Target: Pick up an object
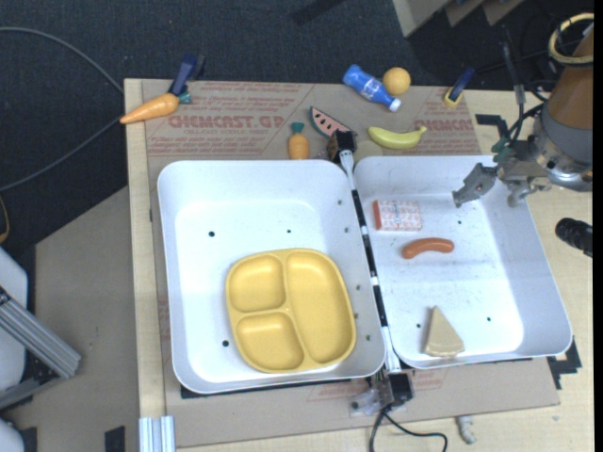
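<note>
Nearby, claw point(492, 185) above right bin point(528, 281)

My view is evenly and fairly brightly lit from above. The white bins point(184, 205) come out bright, close to washed out on their floors, with little glare. Shadows are soft and short: a faint one under my end effector point(476, 185) on the right bin's floor, thin ones beside the sausage point(428, 248) and the yellow tray point(289, 307). The dark floor beyond the counter point(113, 281) swallows detail. The picture is slightly soft and grainy overall; small print on the counter is hard to read
</note>
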Controlling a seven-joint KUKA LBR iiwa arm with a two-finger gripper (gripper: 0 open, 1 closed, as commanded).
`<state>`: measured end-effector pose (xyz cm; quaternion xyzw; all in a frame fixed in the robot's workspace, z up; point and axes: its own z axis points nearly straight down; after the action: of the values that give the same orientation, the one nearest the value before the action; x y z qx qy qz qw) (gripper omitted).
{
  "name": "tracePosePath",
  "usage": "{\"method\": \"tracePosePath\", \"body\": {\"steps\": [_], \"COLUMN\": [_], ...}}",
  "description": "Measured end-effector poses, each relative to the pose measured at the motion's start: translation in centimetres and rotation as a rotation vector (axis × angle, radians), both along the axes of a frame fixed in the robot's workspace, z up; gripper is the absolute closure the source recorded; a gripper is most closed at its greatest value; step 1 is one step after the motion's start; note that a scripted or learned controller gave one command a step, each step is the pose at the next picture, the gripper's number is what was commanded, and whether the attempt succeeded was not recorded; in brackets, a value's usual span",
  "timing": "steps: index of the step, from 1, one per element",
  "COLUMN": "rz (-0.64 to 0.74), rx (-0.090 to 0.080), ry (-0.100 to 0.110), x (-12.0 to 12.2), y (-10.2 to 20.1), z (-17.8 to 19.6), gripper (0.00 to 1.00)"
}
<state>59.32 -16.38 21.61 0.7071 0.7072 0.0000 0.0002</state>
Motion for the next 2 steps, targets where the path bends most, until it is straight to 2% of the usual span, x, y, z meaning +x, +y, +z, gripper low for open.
{"method": "tracePosePath", "body": {"steps": [1, 2], "rz": [0.001, 0.0], "rx": [0.001, 0.0], "ry": [0.003, -0.002], "x": [-0.9, -1.2], "y": [4.2, 7.2], "z": [-10.8, -13.1], "gripper": [0.0, 0.0]}}
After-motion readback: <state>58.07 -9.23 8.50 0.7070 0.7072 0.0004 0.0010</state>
